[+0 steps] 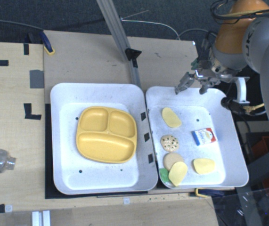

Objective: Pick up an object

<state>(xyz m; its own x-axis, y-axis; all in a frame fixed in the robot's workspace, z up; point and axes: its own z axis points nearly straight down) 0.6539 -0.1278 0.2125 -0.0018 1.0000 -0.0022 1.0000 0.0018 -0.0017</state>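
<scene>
Cookie [169, 142] in right bin [228, 126], among food pieces.

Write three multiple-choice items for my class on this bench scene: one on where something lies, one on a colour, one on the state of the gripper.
1. Where does the divided plate lie?
A. in the left bin
B. in the right bin
C. on the bench outside the bins

2. What colour is the divided plate?
A. blue
B. yellow
C. red

3. How is the gripper?
A. shut on the cookie
B. shut on the small carton
C. open, holding nothing

Answers:
1 A, it rests inside the left bin.
2 B, its surface is plain yellow.
3 C, its fingers stand apart over the right bin's far rim; the cookie and small carton lie in that bin.
</scene>
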